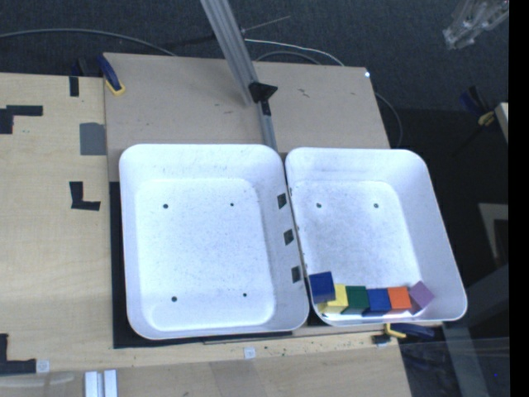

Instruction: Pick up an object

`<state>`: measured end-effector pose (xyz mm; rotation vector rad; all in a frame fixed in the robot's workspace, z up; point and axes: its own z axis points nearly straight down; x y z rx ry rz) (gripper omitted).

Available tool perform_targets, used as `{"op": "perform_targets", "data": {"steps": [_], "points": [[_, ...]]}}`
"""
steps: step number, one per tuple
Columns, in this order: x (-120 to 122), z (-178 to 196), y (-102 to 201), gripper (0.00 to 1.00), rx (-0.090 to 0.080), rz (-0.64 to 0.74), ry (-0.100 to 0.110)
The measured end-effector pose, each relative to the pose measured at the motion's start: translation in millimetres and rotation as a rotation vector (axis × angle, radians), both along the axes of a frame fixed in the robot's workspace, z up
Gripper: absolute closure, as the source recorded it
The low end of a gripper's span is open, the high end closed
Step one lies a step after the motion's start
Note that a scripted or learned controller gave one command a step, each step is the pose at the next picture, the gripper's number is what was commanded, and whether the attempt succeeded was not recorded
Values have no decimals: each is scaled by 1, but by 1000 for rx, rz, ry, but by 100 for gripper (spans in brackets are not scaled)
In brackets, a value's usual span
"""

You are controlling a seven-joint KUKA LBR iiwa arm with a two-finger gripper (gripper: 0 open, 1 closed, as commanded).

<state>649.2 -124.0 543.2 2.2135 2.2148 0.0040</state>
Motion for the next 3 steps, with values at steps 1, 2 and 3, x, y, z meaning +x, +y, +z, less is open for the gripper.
{"op": "perform_targets", "data": {"steps": [1,2,3], "points": [[-2,7,3,100,2,2,9],[-42,0,-40,100,4,-4,11],[-40,10,-36,100,3,1,9]]}}
